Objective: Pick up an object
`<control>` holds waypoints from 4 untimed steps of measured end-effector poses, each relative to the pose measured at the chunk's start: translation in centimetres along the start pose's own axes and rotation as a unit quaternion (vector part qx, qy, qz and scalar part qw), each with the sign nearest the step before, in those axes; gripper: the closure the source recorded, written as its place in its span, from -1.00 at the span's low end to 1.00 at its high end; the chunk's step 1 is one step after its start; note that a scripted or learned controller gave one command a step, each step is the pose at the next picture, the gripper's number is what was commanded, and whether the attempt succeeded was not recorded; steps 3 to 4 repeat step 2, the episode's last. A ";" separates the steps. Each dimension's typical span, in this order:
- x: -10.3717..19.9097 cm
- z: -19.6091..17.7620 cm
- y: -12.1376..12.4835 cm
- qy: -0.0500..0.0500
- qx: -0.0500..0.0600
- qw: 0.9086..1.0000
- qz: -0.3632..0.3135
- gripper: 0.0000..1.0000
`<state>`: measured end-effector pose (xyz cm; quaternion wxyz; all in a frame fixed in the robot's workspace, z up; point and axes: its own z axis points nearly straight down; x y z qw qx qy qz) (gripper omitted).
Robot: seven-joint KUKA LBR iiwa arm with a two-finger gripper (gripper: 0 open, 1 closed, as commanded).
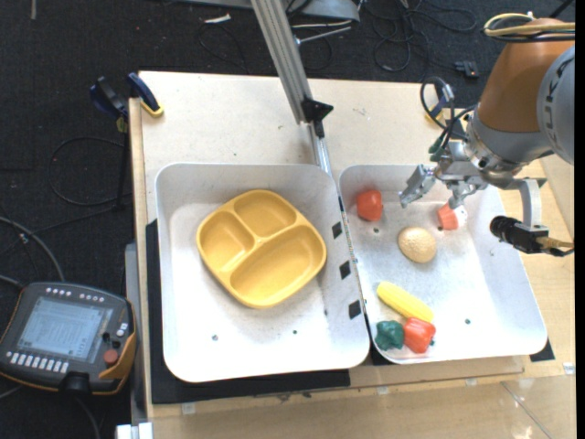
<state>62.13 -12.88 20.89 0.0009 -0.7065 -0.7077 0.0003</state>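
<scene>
Gripper (pixel 439 187) poised high in the right bin (pixel 498 323), fingers spread, nothing between them. Just below: small red piece (pixel 447 217); beige potato (pixel 418 244) and red tomato (pixel 369 205) near. Yellow banana (pixel 405 301), green piece (pixel 389 334) and red pepper (pixel 419 336) well apart, at the front. Risk: small piece nudged aside, fingers closing on air. Fingertip height above floor hard to judge.

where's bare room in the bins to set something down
Left bin: bare floor in front of and left of the yellow divided plate. Right bin: open right half beside the corn. Crowded at its near corner and under the gripper.
</scene>
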 end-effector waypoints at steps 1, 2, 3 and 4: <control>2.8 -2.1 1.7 -0.001 -0.003 1.000 -0.002 -1.00; 3.2 -19.2 1.4 -0.001 -0.006 1.000 -0.001 -1.00; 3.2 -19.2 1.4 -0.001 -0.006 1.000 -0.001 -1.00; 3.2 -19.2 1.4 -0.001 -0.006 1.000 -0.001 -1.00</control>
